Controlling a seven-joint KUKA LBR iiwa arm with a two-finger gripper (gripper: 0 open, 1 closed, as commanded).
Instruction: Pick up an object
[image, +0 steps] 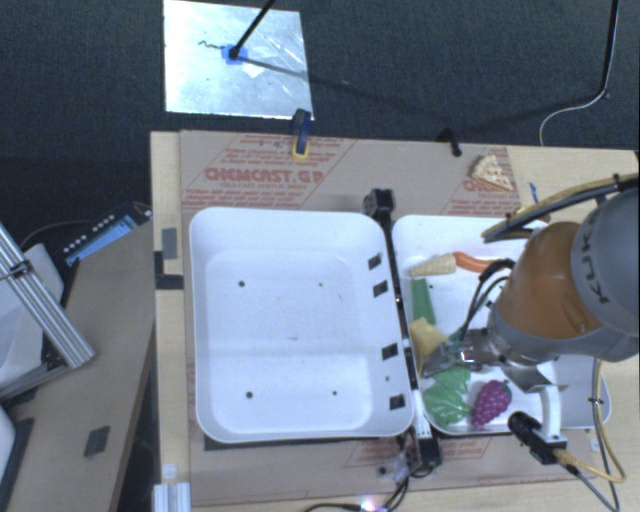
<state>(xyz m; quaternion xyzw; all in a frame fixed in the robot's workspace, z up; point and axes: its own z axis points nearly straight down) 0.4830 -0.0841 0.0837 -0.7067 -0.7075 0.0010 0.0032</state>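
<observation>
left bin (290, 320) has nothing to grab, so all the action is on the right. the right bin (440, 235) has the toys packed along its left wall – a cream cone-ish piece (432, 266) with an orange bit (470, 262) beside it up top, a green stick (423, 300) below that, then a yellow chunk (425, 338), a green lump (447, 395) and purple grapes (490, 402) at the near end.

the arm (560, 300) comes in from the right and the gripper (455, 355) sits low over the spot between the yellow chunk and the green lump. honestly can't tell if the fingers are spread or pinched, the wrist hides too much, and i can't see anything between them.

if it's going for the yellow chunk, i'd say the tricky bit is the bin wall right next to it – one finger needs room on that side or it'll just shove the piece against the wall. come straight down, centre on one toy, not the gap between two, then lift slowly and check something actually comes up.
</observation>
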